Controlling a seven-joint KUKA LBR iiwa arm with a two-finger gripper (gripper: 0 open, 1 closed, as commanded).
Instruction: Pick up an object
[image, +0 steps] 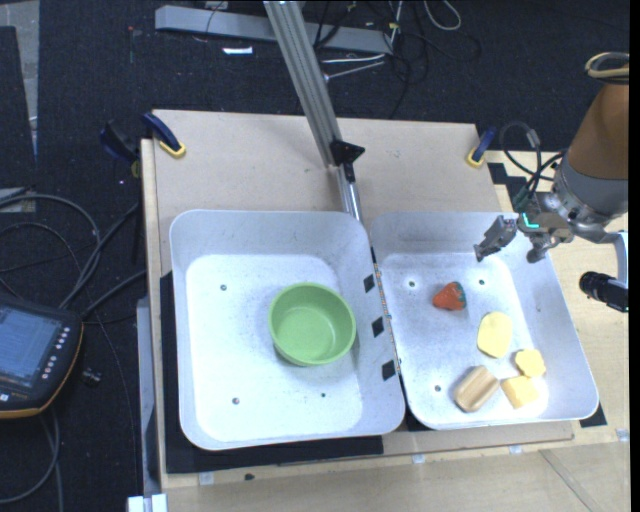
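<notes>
My gripper (515, 243) hangs over the far right part of the right bin (420, 240), its two fingers spread apart with nothing between them. A small red strawberry-like object (450, 296) lies in that bin, below and left of the gripper. Nearer the front lie a pale yellow rounded piece (494, 334), a yellow block (530, 362), another yellow block (519, 391) and a tan bread-like piece (475, 388). A green bowl (312, 324) sits in the middle of the left bin (200, 240).
A slanted metal pole (318, 100) runs from the top of the view down to the seam between the bins. Blue-and-yellow clamps (163, 135) hold the board's far corners. A handheld pendant (35, 355) lies off the bench at left.
</notes>
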